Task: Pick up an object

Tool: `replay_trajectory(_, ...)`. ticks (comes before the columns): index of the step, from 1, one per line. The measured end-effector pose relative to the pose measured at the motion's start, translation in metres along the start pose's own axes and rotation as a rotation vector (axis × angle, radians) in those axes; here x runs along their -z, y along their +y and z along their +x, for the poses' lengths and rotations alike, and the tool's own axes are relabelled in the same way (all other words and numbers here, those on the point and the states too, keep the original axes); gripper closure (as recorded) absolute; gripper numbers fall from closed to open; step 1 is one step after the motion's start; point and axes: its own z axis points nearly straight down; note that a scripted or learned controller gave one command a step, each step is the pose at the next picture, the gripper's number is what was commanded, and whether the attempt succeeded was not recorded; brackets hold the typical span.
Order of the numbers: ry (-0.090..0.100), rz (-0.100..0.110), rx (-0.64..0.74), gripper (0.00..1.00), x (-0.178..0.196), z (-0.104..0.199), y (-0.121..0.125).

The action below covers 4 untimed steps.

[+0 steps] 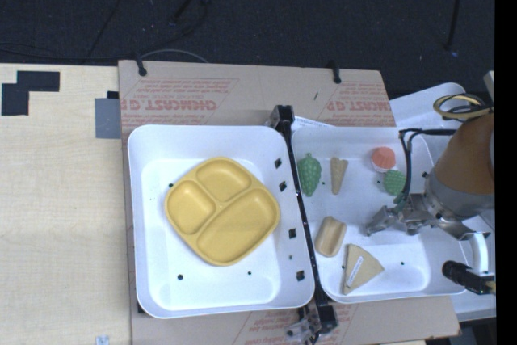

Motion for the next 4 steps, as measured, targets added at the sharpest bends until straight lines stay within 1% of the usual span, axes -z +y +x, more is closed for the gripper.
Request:
replay_trajectory(1,-0.002,-0.004,-0.003,1.0,0.014,-0.001,0.001)
replay_trajectory(2,-0.005,-0.012,-0.003,1.0,0.072,-0.011,0.002)
replay_trajectory(3,-0.005,-0.013,0.002,1.0,0.136,-0.012,0.003)
replay_trajectory(4,-0.005,-0.012,0.003,1.0,0.188,-0.007,0.013)
